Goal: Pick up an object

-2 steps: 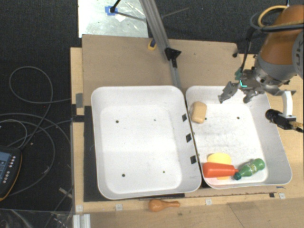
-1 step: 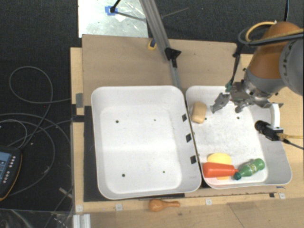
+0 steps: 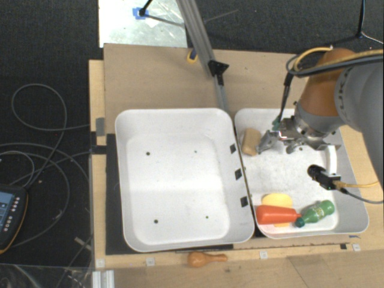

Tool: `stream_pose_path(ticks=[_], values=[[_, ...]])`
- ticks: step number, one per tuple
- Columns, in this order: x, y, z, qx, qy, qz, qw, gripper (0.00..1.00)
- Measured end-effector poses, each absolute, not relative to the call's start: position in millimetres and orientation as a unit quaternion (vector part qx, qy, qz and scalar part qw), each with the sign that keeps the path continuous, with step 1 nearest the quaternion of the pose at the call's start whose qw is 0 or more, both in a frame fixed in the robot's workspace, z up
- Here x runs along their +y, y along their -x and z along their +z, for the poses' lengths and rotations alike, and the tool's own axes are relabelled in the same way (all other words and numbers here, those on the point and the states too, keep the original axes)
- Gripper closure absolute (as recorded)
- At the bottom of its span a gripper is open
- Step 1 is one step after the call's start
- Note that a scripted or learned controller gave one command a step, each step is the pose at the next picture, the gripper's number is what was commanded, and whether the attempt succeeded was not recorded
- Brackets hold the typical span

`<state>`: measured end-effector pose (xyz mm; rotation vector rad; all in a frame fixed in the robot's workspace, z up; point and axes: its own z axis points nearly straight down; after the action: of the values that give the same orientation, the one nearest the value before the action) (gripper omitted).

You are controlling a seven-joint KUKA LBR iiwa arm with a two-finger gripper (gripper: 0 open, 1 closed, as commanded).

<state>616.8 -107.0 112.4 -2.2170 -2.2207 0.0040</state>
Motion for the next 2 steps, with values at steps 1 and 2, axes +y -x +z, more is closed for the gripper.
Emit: stream_pose_path(ticks=[1,2], values=[[-107,-617.1,90,-0.707,0.707,0.0004,0.0,0.0],[-107,-618.4,102,-0.707,0.707,-0.0012,-0.001,1.0]])
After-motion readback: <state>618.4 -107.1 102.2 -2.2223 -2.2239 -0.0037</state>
